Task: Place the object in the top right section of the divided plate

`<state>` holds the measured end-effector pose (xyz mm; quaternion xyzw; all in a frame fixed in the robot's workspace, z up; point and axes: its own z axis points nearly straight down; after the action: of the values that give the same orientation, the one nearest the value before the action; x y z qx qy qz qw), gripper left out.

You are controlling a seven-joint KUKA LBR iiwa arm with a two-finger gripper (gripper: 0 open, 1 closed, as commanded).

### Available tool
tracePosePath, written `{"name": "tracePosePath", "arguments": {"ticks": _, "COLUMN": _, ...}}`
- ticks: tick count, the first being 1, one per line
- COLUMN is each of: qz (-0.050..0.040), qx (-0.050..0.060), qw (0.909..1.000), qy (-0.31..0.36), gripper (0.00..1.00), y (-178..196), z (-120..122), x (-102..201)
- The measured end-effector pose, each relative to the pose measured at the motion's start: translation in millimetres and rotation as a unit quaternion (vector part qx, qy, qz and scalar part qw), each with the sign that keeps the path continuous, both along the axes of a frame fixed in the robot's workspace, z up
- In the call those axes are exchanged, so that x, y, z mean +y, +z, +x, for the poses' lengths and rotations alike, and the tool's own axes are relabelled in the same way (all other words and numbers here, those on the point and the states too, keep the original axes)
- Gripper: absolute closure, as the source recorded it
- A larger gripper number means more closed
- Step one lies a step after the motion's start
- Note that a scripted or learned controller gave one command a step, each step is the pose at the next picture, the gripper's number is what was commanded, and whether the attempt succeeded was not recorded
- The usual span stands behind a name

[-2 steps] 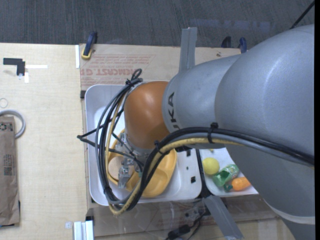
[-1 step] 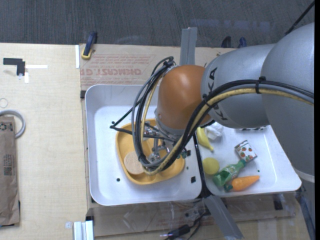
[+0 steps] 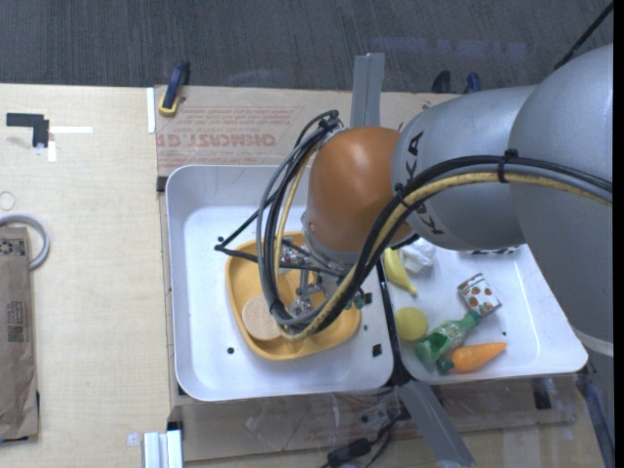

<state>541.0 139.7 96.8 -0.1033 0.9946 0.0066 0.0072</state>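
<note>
A large grey robot arm [image 3: 526, 154] enters from the right side of the view and stretches leftward, its thick rounded body filling the upper right. Above the wrist sits a smooth orange band [image 3: 353, 178], dome-shaped from this angle. Black and yellow cables [image 3: 292, 213] loop down from the arm — some arching over the orange band, others running along the grey link — and gather in a bundle beneath the wrist. The hand [image 3: 304, 291] hangs below the orange band, pointing downward, mostly hidden by cables and metal fittings — whether its fingers are apart or together cannot be made out
</note>
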Motion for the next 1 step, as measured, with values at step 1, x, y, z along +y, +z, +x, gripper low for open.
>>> {"name": "tracePosePath", "arguments": {"ticks": 1, "qz": -0.0028, "qx": -0.005, "qw": 0.9978, "qy": 0.065, "gripper": 0.0, "y": 1.8, "z": -20.1, "x": 9.2}}
